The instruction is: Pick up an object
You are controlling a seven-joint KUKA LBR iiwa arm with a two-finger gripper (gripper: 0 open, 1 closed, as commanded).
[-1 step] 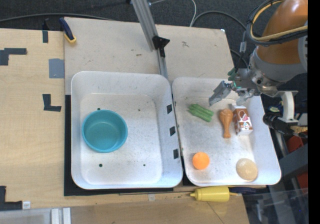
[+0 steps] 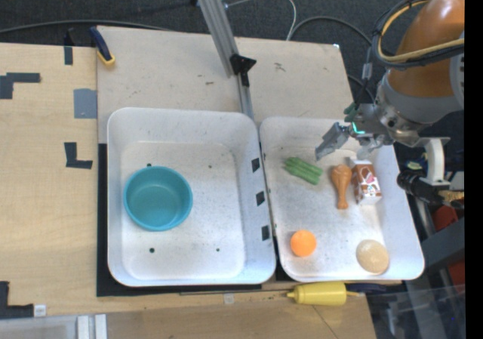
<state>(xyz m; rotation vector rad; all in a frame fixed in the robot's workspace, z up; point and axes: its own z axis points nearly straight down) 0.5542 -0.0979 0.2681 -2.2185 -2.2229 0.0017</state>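
White bins [image 2: 121, 179], no legible labels

Colours and patterns as recorded:

- Two shallow white plastic bins: left bin [image 2: 128, 254] and right bin [image 2: 407, 258], both speckled with small dark marks.
- Round teal plastic bowl [image 2: 158, 198]: uniform teal.
- Ridged green vegetable piece [image 2: 303, 171]: green, lengthwise grooves.
- Tan toy drumstick [image 2: 343, 183]: orange-brown.
- Small printed packet [image 2: 367, 183]: red and white.
- Small orange ball [image 2: 303, 243]: plain orange.
- Pale cream rounded object [image 2: 372, 255]: off-white.
- Yellow plastic bottle [image 2: 321, 294]: yellow.
- Arm [image 2: 423, 43]: grey, orange-banded.
- Gripper [image 2: 343, 137]: grey metal, a green spot noted.
- Bench top [image 2: 45, 179]: light wood, dark angular markings.
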